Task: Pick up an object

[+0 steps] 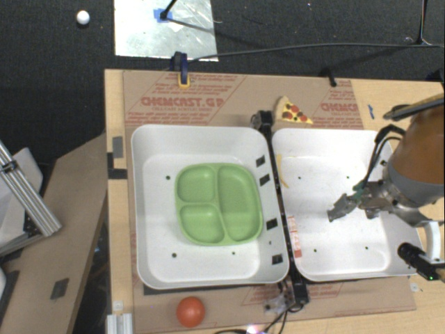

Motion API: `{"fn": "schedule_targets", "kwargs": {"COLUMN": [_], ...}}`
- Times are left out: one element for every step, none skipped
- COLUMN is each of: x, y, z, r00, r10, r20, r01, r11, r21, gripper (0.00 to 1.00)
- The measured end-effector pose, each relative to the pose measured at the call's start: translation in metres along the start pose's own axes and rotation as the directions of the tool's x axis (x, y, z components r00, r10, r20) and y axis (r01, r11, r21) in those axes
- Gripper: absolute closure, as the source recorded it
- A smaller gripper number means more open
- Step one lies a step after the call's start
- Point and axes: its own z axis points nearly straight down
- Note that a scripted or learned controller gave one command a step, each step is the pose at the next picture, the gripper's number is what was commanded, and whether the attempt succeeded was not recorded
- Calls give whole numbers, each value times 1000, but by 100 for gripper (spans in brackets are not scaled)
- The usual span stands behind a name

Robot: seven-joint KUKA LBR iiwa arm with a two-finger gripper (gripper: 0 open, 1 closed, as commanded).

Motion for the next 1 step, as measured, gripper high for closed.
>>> {"fn": "schedule_targets", "kwargs": {"x": [0], "y": [3], "z": [-5], "r00": [1000], "r10": [-3], "r20": [2], "r01": [3], "r11": [1000], "r21": [-12], "gripper": [0]}}
